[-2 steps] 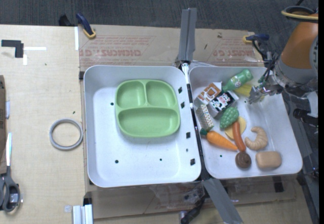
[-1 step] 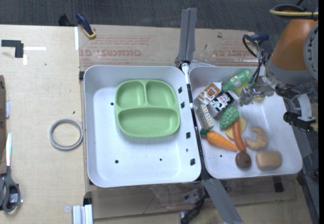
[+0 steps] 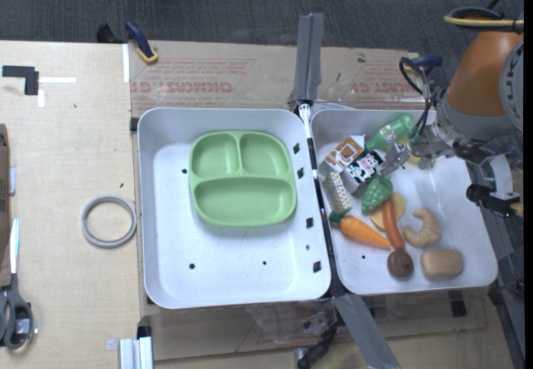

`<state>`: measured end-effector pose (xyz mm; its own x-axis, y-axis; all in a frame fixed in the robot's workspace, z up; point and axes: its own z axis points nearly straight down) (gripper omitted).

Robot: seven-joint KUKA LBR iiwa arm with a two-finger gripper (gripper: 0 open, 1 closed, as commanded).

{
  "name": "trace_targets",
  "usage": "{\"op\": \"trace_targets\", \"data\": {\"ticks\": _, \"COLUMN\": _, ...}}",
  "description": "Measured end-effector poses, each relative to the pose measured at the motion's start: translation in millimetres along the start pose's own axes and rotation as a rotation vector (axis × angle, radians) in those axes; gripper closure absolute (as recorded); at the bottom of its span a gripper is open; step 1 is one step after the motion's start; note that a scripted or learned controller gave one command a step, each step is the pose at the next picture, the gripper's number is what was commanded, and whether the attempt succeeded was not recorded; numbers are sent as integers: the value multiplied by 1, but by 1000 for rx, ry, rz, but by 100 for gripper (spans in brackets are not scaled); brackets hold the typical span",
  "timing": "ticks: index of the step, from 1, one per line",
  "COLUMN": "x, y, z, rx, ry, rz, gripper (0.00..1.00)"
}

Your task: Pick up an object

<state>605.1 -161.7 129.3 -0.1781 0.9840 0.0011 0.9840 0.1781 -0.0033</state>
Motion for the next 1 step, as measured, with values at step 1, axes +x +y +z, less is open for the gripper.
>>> {"op": "trace_targets", "data": {"ticks": 1, "x": -59, "y": 18, "z": 40, "rx": -3, "ry": 6, "rz": -102, "gripper": 0}}
